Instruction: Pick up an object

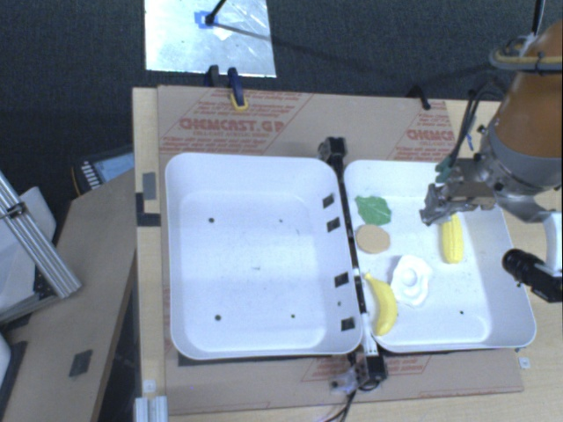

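Observation:
The right bin (493, 323) holds a green leafy piece (374, 207), a tan round cookie (373, 239), a white fried egg (411, 280), a yellow banana (383, 303) by the divider, and a yellow corn-like piece (451, 239). My gripper (437, 211) hangs over the right bin's upper part, just above and left of the yellow piece's top end. Nothing shows between its fingers.
The left bin (202, 323) sits beside the right one, joined by a black clamped divider (343, 236). A black fixture (528, 271) sticks in at the right bin's right rim. Brown cardboard (264, 121) lies under both bins.

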`<action>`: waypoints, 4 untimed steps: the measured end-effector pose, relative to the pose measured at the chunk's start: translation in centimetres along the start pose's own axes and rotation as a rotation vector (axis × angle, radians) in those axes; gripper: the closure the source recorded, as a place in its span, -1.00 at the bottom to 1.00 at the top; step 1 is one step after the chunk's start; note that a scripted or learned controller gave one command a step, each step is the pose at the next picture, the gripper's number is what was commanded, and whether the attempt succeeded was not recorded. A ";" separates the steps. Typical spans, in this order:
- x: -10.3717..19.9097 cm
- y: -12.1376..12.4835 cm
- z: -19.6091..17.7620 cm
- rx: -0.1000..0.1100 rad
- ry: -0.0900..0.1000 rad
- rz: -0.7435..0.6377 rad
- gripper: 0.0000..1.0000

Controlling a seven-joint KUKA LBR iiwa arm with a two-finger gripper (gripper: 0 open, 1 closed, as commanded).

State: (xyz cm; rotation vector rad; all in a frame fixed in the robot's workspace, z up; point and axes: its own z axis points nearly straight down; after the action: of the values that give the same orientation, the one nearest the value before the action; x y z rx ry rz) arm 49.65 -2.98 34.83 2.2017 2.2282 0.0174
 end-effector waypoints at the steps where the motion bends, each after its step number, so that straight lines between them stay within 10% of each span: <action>1: -0.4 -0.1 0.6 0.011 -0.001 0.009 -1.00; 2: -0.3 0.0 -0.5 0.007 -0.001 0.004 1.00; 3: -0.3 0.0 -0.5 0.008 -0.002 0.004 -1.00; 4: 0.3 -0.2 -16.9 -0.008 -0.002 0.006 -1.00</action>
State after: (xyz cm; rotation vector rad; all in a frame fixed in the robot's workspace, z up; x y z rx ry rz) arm 49.24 -2.75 51.72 2.2038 2.2164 0.0243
